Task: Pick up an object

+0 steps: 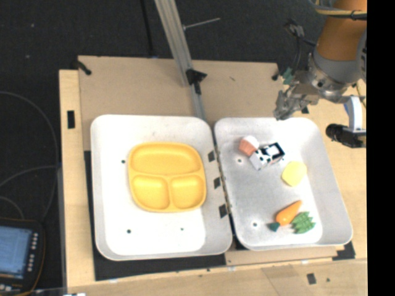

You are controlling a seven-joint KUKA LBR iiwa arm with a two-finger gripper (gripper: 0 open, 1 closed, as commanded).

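Observation:
In the right bin (321, 227) lie a small pink cup (248, 145), a black-and-white toy cow (268, 155), a yellow lemon-like piece (294, 173) and an orange carrot with green leaves (291, 216). My gripper (285, 108) hangs over the far rim of the right bin, up and to the right of the pink cup. Nothing shows between its fingers.
A yellow divided plate (166, 176) rests in the left bin (111, 227). A slanted metal pole (176, 39) rises behind the gap between the two bins. Bare bench board (247, 82) lies beyond the bins.

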